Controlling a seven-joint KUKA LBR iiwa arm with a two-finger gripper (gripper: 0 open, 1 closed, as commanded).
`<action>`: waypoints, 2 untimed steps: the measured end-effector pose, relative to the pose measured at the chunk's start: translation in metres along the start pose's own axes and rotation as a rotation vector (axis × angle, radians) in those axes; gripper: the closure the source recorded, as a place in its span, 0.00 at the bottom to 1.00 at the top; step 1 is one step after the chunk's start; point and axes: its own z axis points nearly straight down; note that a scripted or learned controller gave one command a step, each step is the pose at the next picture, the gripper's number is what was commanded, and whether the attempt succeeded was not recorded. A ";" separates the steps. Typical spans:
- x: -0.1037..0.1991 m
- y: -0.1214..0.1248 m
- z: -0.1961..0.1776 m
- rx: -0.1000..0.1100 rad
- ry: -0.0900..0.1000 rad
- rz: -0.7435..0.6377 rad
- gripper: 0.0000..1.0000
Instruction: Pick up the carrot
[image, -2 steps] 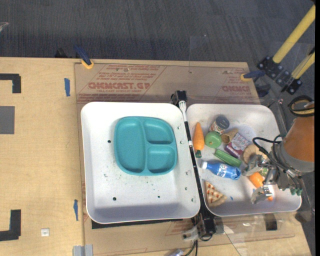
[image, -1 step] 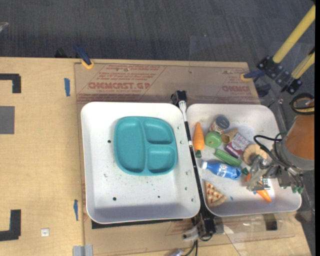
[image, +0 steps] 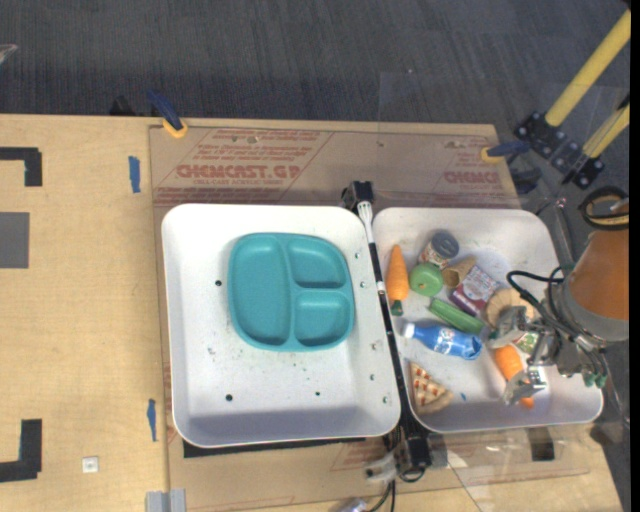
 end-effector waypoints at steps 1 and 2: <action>0.003 0.011 0.015 0.000 0.006 0.351 0.00; 0.003 0.010 0.015 0.001 0.005 0.992 0.00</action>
